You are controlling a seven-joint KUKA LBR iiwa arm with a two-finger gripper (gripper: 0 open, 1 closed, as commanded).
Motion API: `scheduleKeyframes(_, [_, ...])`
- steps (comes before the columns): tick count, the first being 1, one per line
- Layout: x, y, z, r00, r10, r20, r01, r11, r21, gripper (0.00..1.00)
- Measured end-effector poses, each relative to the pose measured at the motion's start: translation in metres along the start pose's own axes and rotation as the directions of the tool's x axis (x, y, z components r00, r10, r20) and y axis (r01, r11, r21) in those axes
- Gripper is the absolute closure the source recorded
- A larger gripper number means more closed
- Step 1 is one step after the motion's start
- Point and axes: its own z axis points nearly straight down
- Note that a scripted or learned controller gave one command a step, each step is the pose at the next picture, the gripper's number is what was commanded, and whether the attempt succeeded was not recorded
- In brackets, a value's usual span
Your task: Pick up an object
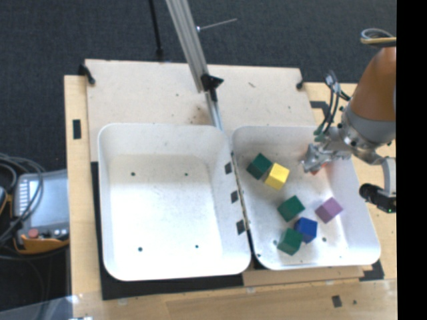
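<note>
Your counter (153,92) carries two white bins; the right bin (353,245) holds six cubes: three green cubes (291,208), one yellow cube (277,175), one blue cube (306,228), one purple cube (328,210). The end effector (313,161) hangs over that bin's upper part, right of the yellow cube; you cannot tell its opening.

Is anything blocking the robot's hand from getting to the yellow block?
Nothing visible does. The hand hangs over the right bin, to the right of the yellow block, with bare white floor between them. A green block touches the yellow one on its far left side, away from the hand.
</note>
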Motion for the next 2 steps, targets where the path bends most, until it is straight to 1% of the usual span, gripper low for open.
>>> scheduleKeyframes(1, [-0.001, 0.002, -0.036, 1.000, -0.001, -0.001, 0.001, 1.000, 0.003, 1.00])
scheduleKeyframes(2, [0.051, 0.003, -0.024, 1.000, -0.002, -0.002, 0.002, 1.000, 0.008, 1.00])
